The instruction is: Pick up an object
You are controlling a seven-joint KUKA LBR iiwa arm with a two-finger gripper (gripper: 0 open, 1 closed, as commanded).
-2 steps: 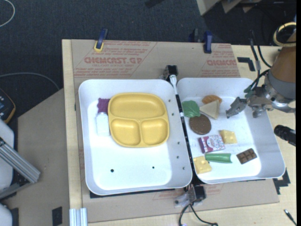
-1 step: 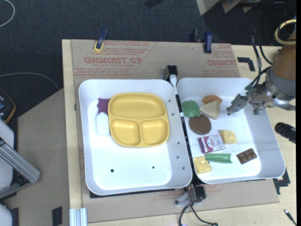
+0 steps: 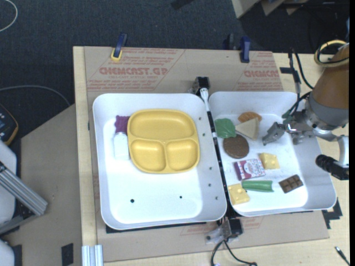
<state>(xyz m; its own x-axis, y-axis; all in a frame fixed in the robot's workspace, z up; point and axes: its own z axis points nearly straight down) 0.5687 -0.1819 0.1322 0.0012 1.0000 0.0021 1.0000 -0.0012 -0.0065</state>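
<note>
My gripper (image 3: 284,136) hangs over the upper middle of the right bin (image 3: 317,199), open, with nothing between its fingers. Its left finger (image 3: 271,133) is just right of a tan wedge (image 3: 249,128) and above a small yellow cheese piece (image 3: 269,160). Around them lie an orange-brown bun (image 3: 249,116), a green leafy piece (image 3: 225,128), a round brown cookie (image 3: 236,147), a pink packet (image 3: 249,168), a green bean pod (image 3: 257,185), a chocolate bar (image 3: 290,183) and a yellow block (image 3: 238,193).
The left bin (image 3: 161,212) holds a yellow compartment tray (image 3: 163,139), with a purple item (image 3: 121,123) and a white item (image 3: 120,146) at its left side. The arm's grey wrist and orange band (image 3: 331,87) stand over the right bin's far right edge.
</note>
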